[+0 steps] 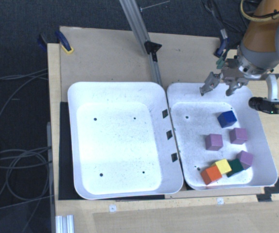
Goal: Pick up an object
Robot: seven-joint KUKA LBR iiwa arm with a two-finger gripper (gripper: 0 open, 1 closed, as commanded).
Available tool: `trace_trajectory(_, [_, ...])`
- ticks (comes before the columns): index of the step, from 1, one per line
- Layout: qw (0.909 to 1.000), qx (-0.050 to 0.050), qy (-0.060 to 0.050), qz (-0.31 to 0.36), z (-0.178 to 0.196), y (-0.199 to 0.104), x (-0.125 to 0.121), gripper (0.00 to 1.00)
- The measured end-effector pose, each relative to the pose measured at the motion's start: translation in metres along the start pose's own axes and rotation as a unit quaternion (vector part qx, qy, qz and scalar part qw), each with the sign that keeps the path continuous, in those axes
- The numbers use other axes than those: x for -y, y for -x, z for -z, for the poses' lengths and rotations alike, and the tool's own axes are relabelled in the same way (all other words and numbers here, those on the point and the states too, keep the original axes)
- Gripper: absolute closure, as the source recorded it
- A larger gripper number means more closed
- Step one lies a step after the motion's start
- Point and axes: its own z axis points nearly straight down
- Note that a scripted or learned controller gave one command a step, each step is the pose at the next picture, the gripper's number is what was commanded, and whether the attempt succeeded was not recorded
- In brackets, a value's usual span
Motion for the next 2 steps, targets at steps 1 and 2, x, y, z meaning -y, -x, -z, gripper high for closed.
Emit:
trace_trajectory(1, [1.0, 0.0, 0.0, 0.0, 0.0, 0.0, 0.0, 0.0])
trace_trajectory(2, [1.0, 0.0, -0.003, -0.001, -0.056, 0.006, 0.008, 0.0])
